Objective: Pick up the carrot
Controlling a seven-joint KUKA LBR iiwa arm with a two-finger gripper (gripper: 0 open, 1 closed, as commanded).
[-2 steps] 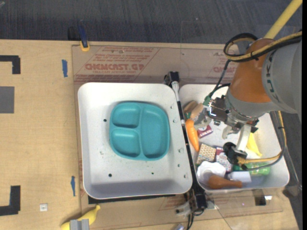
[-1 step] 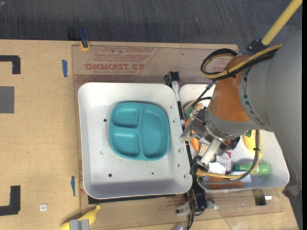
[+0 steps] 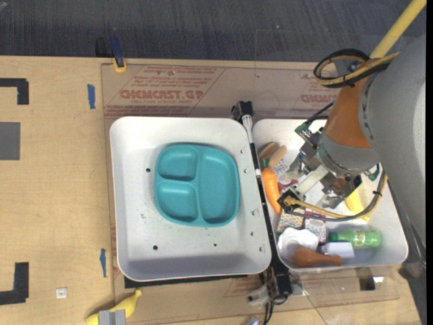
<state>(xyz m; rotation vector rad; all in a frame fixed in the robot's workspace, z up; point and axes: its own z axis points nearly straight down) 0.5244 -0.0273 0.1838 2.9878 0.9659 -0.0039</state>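
The carrot (image 3: 271, 187) is a short orange stick lying along the left wall of the right bin (image 3: 399, 246), pointing toward the front. My gripper (image 3: 316, 183) hangs under the orange-banded wrist over the middle of that bin, a little to the right of the carrot and apart from it. Clutter and the wrist hide much of the gripper.
The left bin (image 3: 128, 181) bears a teal divided plate (image 3: 198, 184). Around the carrot lie a brown bun-like piece (image 3: 268, 152), a patterned box (image 3: 302, 219), a white cup (image 3: 296, 240), a green bottle (image 3: 355, 237), a brown sausage (image 3: 311, 256) and a yellow item (image 3: 355, 199).
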